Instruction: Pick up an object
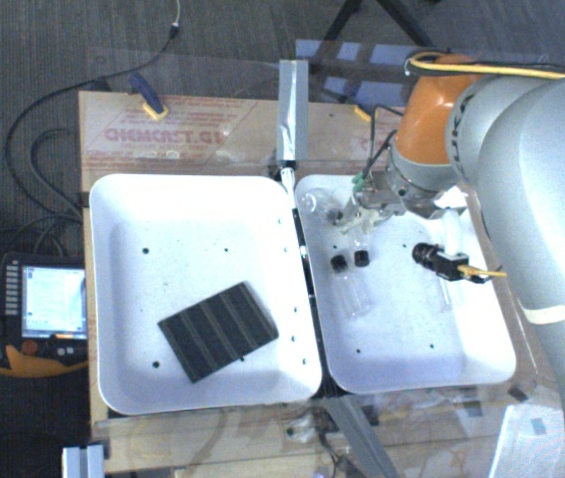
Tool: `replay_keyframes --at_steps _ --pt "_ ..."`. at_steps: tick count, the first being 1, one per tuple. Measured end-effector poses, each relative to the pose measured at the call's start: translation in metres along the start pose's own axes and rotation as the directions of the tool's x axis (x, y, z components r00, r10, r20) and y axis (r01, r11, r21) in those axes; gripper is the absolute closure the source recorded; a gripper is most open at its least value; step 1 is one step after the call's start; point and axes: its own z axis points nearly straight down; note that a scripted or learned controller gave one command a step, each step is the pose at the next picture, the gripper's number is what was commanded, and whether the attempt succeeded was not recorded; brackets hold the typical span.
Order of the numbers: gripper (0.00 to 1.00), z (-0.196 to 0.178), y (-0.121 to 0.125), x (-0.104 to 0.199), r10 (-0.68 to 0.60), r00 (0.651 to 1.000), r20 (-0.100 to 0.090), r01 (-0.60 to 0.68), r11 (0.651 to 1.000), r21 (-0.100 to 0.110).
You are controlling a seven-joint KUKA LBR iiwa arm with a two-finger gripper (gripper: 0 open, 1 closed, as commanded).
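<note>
A black ribbed rectangular pad lies flat in the left bin, towards its front. My gripper hangs over the back left part of the right bin, well to the right of the pad. Its two dark fingertips stand apart, open, with only white bin floor showing between them. A faint clear object lies on the right bin's floor just in front of the fingertips. Its shape is hard to make out.
Another clear, glassy item sits in the right bin's back left corner. The ridge between the bins runs just left of the gripper. The grey arm covers the right bin's right side. A cardboard sheet lies behind the left bin.
</note>
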Motion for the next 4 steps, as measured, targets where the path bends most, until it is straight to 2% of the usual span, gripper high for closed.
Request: replay_keyframes --at_steps 1,2,3,4 --pt "0.0 0.0 0.0 0.0 0.0 1.0 0.0 0.0 1.0 0.0" --pt "0.0 0.01 -0.04 0.006 0.021 1.0 -0.003 -0.021 1.0 -0.008" --pt "1.0 0.0 -0.039 0.005 0.024 1.0 -0.005 -0.024 1.0 -0.011" --pt "1.0 -0.098 0.003 0.034 0.178 0.984 -0.003 -0.178 0.984 0.005"
